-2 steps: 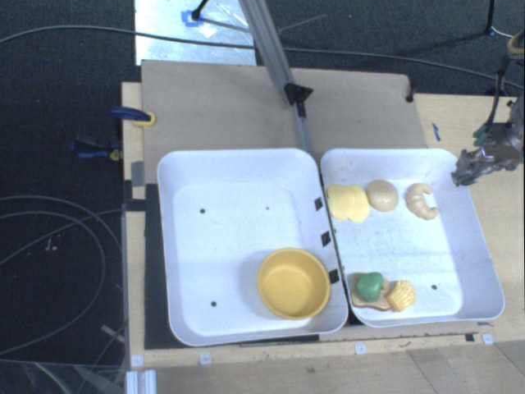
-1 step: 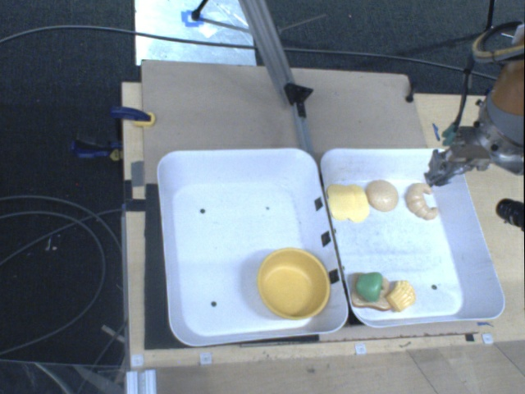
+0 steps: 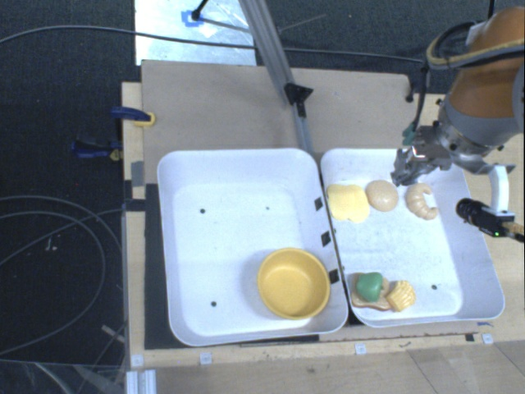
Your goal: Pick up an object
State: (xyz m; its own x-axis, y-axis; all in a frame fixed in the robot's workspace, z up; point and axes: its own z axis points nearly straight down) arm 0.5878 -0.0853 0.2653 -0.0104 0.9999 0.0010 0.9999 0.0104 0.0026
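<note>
A tan desk [image 3: 221, 109] bears two white bins. In the right bin [image 3: 472, 290] the hand [image 3: 408, 168] hovers just above a round bun [image 3: 381, 195], beside a croissant [image 3: 422, 201]; its grip state cannot be told. Centring over the bun before descending should help.

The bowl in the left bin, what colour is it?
The bowl is yellow, plain inside and out, without pattern. It shows best in the camera view, near the front of the left bin.

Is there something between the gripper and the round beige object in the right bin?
Nothing visible does. The gripper hangs at the far side of the right bin, just above and right of the round beige object. The croissant lies beside it, to the right, not between.
</note>
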